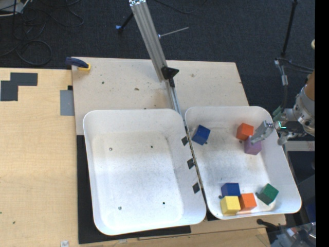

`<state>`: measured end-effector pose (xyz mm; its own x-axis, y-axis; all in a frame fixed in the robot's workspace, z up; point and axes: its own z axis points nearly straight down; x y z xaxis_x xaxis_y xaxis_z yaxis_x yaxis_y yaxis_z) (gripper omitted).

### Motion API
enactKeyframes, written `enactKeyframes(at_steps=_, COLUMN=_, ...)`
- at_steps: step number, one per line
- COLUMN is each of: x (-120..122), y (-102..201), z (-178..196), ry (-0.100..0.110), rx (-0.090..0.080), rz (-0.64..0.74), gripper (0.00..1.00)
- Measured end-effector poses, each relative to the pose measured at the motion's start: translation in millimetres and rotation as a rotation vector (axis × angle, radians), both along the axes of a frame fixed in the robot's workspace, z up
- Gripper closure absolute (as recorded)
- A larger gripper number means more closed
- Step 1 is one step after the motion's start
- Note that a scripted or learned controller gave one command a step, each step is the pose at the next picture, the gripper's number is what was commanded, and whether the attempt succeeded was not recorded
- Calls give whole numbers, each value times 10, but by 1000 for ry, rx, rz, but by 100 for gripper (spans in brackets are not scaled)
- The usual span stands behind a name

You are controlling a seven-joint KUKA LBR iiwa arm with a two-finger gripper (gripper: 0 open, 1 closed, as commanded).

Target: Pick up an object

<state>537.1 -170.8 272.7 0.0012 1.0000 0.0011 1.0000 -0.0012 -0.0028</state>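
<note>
Approach step, nothing grasped yet. End effector point(263, 129) at right edge of right bin point(288, 176), just above purple block point(252, 146), beside orange cube point(244, 131). Open or clenched: cannot tell. Next: descend squarely onto purple block, avoid nudging orange cube, close.

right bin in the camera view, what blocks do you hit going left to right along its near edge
yellow block → small orange block → green block. A dark blue block sits just behind the yellow one, so its place in the order is unclear.
</note>
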Motion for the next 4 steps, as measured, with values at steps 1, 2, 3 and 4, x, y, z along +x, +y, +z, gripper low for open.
enactKeyframes(at_steps=1, x=-26, y=83, z=-619, ry=7, rx=2, rz=1, gripper=0)
enactKeyframes(at_steps=2, x=-50, y=153, z=-1074, ry=6, rx=2, rz=1, gripper=0)
enactKeyframes(at_steps=3, x=-65, y=142, z=-1720, ry=8, rx=2, rz=0, gripper=0)
enactKeyframes(at_steps=4, x=-55, y=117, z=-1584, ry=2, rx=1, rz=-7, gripper=100)
